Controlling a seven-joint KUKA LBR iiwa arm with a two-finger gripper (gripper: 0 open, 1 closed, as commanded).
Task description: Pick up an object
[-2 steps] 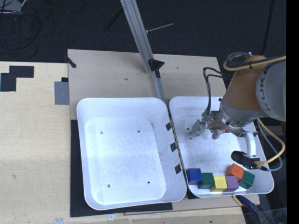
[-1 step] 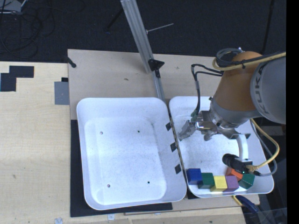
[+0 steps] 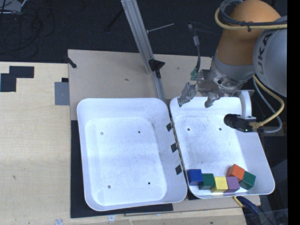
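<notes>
Several small blocks lie clustered at the near edge of the right bin [image 3: 206,139]: a blue block [image 3: 194,176], a dark green one [image 3: 206,181], a yellow one [image 3: 219,183], a purple one [image 3: 232,183], an orange one [image 3: 236,171] and a green one [image 3: 248,179]. My gripper [image 3: 198,96] hangs over the far edge of that bin, well away from the blocks. Its two fingers stand apart with nothing between them.
The left bin [image 3: 124,149] sits beside the right one, with black clips along the shared rim. A slanted metal rail [image 3: 140,36] rises behind the bins. A black cable fitting [image 3: 236,122] hangs at the right bin's far right.
</notes>
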